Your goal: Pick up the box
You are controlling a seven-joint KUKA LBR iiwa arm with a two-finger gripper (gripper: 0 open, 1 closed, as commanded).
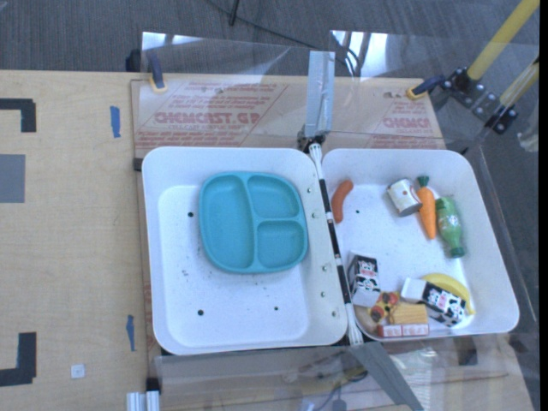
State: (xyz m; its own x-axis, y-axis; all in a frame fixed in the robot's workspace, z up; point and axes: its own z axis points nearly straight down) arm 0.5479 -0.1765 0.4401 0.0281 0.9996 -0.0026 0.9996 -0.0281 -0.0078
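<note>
Several box-like things lie in the right bin [492,229]. A small black-and-white carton [365,278] rests near the bin's left wall. A second black-and-white carton [443,303] lies at the front right, against a banana [451,284]. A flat orange-yellow box [406,316] sits at the front edge, beside a small red and yellow item [382,307]. A small grey and white block [401,196] lies toward the back.
The right bin also holds an orange sausage [341,200], a carrot [425,211] and a green bottle [449,226]. A teal divided plate [253,222] lies in the left bin [171,298]. Yellow poles [505,32] stand at the back right.
</note>
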